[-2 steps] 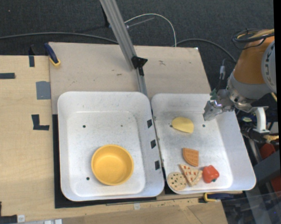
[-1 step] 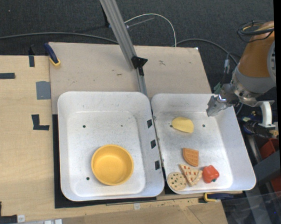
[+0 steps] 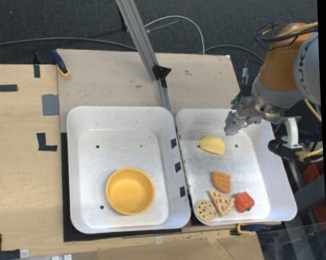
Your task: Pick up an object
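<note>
Nearest the camera, toy food (image 3: 222, 199) clusters at the right bin's (image 3: 274, 197) front, while behind it a yellow lemon (image 3: 212, 145) lies lengthwise left-right, just left of the gripper (image 3: 231, 128).

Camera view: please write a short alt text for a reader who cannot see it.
A grey and orange robot arm reaches in from the right, its tool above the right white bin, near a pale yellow food piece. That bin also holds a waffle, a cracker and a red pepper; the left bin holds a yellow bowl.
</note>
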Tool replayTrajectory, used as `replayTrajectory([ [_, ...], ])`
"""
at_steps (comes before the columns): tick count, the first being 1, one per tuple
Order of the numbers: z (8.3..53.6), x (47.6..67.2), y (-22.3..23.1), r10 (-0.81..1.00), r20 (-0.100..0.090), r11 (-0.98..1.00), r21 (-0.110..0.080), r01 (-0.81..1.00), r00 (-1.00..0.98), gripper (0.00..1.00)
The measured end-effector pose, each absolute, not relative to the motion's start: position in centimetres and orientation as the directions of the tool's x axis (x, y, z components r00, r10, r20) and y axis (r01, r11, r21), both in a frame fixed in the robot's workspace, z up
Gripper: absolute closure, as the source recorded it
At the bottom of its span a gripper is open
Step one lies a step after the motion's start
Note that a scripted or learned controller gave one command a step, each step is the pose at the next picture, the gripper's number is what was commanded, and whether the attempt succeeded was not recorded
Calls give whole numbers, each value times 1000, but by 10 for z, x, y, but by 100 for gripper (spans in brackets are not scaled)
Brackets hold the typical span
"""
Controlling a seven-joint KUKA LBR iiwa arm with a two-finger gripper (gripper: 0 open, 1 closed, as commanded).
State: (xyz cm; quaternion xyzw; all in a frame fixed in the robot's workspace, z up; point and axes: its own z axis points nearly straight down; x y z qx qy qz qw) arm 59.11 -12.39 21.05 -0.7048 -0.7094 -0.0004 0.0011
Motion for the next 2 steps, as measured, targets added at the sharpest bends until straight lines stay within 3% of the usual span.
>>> replayTrajectory([
  [2, 203, 573, -21, 1000, 1, 6, -4, 1000, -6, 100],
])
